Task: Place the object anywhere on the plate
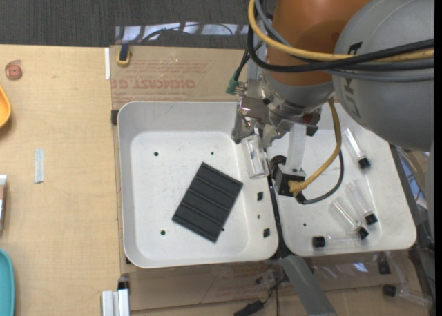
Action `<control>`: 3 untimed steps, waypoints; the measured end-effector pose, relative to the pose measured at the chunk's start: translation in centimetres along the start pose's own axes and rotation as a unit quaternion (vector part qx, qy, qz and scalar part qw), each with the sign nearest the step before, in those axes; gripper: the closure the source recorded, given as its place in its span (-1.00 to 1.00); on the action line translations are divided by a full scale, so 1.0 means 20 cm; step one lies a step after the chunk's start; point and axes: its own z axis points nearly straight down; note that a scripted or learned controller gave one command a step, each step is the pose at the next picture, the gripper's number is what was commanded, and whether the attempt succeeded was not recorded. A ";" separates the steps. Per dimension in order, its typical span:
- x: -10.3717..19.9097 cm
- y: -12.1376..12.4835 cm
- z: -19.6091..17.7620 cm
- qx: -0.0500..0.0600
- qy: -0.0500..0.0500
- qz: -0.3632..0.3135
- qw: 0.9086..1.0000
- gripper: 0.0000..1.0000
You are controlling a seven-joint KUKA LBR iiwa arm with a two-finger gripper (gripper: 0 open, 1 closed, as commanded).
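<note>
Two white bins sit side by side: the left bin (141, 190) holds a black ribbed plate (208, 201) lying flat and slantwise near its middle, and the right bin (394, 228) holds several clear tubes (353, 216) with black caps, scattered towards its right side. The gripper (258, 143) hangs over the seam between the bins, with a clear tube (257, 161) right at its tip, beside the plate and apart from it; whether the gripper is spread or pinching that tube cannot be told

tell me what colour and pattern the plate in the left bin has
Dark grey to black, with parallel ridges along its face. The plate shows in the camera view.
</note>
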 end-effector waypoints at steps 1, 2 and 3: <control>-0.14 -0.21 0.76 0.001 0.001 -0.068 0.998 1.00; -0.44 -0.13 0.25 -0.001 0.001 -0.160 0.987 1.00; -0.02 0.20 0.33 0.000 0.000 0.004 1.000 1.00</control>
